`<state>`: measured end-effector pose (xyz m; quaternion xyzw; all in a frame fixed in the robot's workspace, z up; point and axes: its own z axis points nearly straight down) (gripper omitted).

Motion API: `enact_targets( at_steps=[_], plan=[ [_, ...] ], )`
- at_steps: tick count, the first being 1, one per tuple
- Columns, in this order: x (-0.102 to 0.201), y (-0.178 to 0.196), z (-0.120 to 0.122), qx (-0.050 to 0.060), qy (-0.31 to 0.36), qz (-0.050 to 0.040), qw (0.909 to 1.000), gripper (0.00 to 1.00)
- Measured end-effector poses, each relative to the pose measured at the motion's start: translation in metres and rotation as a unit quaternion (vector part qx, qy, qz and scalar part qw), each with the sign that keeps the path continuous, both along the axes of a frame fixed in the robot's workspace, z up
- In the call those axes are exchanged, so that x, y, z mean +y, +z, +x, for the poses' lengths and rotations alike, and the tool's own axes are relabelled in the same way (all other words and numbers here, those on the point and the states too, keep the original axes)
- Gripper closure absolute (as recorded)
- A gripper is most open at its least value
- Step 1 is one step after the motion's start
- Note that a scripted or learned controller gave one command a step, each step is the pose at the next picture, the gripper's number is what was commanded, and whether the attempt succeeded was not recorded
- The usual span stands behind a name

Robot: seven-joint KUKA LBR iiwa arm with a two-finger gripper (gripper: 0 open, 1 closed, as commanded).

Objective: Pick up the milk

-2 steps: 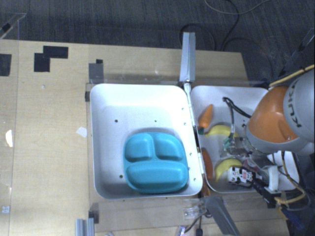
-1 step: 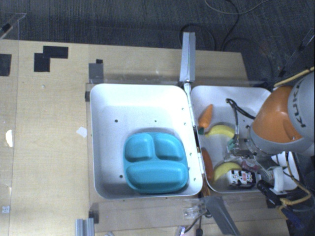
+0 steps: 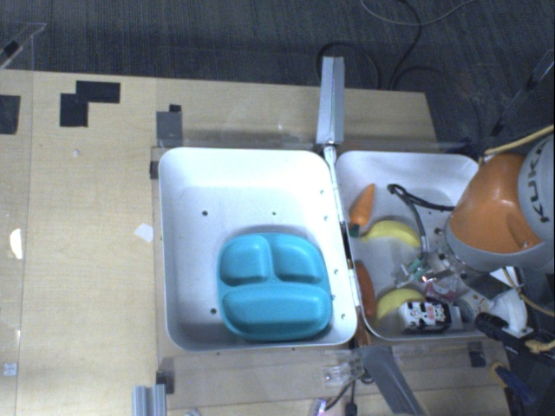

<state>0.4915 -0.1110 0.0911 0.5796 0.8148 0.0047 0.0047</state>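
Note:
The milk (image 3: 426,316), a small white carton with dark print, lies near the front edge of the right bin (image 3: 408,167). A yellow banana (image 3: 392,300) lies against its left side. The gripper (image 3: 425,274) hangs low in the right bin under the arm's orange band (image 3: 494,211), just behind and above the milk. Cables and the wrist hide much of the gripper.
In the right bin a carrot (image 3: 363,204) and a second banana (image 3: 390,230) lie toward the back left, and a reddish sausage (image 3: 365,289) lies along the left wall. The left bin (image 3: 186,232) holds a blue divided tray (image 3: 275,286). A metal post (image 3: 330,102) stands between the bins.

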Motion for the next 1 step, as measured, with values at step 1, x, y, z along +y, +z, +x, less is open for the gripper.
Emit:
enact_targets(
  at_steps=[1],
  plan=[
    [-0.0599,0.0667,-0.0022,0.002,0.074,-0.0032,0.9972,1.0]
  ],
)
